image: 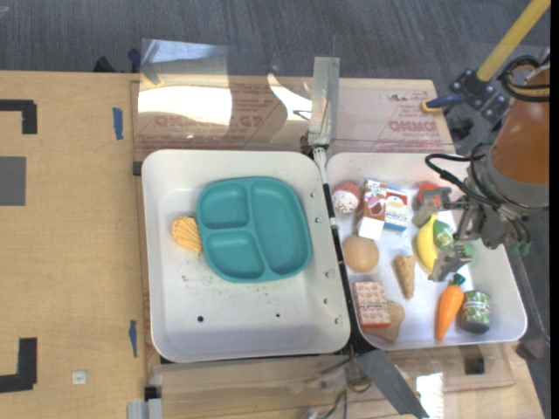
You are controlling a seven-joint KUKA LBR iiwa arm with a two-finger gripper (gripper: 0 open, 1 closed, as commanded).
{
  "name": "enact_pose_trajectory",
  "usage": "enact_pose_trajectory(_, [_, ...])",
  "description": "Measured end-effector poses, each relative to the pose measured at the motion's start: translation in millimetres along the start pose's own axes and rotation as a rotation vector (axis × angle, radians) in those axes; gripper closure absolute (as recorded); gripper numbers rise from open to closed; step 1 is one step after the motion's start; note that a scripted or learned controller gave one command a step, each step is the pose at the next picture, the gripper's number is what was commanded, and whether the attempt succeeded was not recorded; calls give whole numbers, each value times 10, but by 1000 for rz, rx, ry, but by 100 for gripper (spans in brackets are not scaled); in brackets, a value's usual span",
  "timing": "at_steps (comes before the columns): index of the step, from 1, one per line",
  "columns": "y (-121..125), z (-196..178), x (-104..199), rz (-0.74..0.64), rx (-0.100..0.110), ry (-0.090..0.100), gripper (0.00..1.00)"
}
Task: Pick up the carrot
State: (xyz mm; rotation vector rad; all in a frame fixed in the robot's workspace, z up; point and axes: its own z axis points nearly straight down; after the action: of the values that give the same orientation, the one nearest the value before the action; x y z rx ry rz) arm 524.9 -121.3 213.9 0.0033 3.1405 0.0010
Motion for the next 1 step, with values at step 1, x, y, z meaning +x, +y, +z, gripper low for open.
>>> enact_pose_trajectory(1, [-224, 996, 454, -253, -1, 1, 0])
